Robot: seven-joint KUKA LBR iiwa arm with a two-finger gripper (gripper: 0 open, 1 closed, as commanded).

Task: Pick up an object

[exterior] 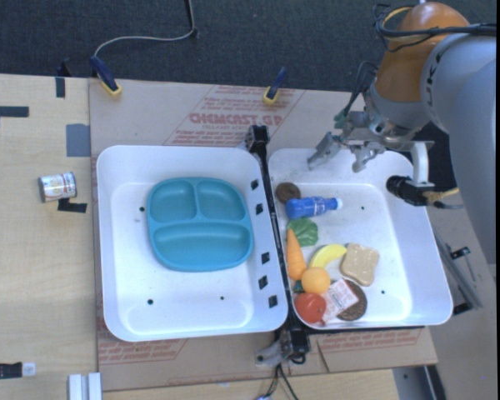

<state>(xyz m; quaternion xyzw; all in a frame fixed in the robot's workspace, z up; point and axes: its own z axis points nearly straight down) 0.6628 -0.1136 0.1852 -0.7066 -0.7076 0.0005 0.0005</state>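
The gripper (pixel 343 155) hangs over the far rim of the right bin (pixel 417 248) with its 2 fingers (pixel 321 157) spread apart and empty, while the blue bottle (pixel 312 207), likely light, rigid and slippery, lies nearby inside the bin, best grasped across its body.

From my remote seat I see a blue divided plate (pixel 200 223) lying flat in the middle of the left bin (pixel 121 307). Left of that bin, well apart, a small tin can (pixel 57 187) lies on its side on the bench (pixel 25 265). Beyond the bin, two blue-and-yellow clamps (pixel 106 75) (pixel 275 86) pin the cardboard sheet (pixel 225 115), and a black cable (pixel 162 33) trails behind them.
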